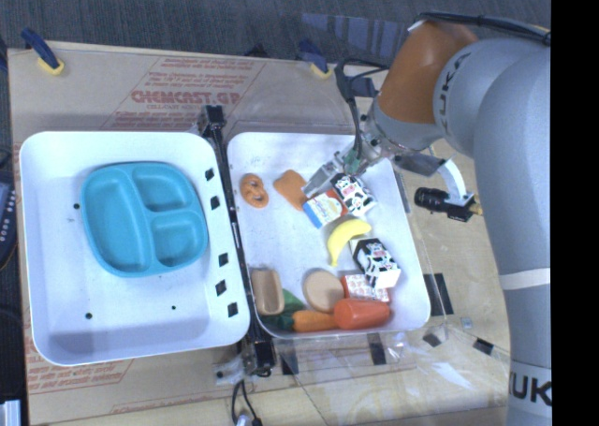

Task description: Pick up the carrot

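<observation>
Carrot (314,321) lying along near edge of right bin (281,148), beside red pepper (363,314), gripper (334,174) low over bin's far half near milk carton (354,195) and banana (344,237), finger state cannot be told, blue tray (145,216) in left bin (47,227)

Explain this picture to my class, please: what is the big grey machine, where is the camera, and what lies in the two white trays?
The grey machine with the orange band is a robot arm. One camera looks down at a slant from above the bench. The arm's hand hovers over the right bin, among toy foods: a pretzel, a banana, two cow-patterned cartons and, at the near edge, the carrot it should pick up. The left bin holds a blue divided plate. Nothing can be seen between the fingers.
</observation>
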`<state>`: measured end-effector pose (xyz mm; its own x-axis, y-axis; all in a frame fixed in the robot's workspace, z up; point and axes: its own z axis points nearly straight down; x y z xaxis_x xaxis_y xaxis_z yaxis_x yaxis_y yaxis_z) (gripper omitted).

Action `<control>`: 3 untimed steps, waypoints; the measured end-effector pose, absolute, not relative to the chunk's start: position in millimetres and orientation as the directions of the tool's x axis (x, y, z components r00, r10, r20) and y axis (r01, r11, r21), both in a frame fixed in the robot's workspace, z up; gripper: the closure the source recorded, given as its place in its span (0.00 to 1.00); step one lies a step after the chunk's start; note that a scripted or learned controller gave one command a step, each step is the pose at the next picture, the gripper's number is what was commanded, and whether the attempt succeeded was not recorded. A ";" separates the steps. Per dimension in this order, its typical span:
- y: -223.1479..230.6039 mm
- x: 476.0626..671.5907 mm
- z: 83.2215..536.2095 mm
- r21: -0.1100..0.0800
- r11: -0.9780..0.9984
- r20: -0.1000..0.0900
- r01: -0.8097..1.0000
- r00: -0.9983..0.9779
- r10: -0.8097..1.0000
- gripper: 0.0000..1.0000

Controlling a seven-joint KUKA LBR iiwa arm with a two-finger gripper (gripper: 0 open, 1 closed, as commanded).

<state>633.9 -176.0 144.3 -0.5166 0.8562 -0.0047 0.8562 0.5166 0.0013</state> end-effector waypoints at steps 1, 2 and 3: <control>-105.9 657.5 91.7 -0.001 0.545 0.002 0.838 -0.545 0.838 0.00; -106.3 658.9 104.4 -0.001 0.549 0.000 0.836 -0.549 0.836 1.00; 4.6 640.5 197.6 0.010 0.481 -0.002 0.877 -0.481 0.877 1.00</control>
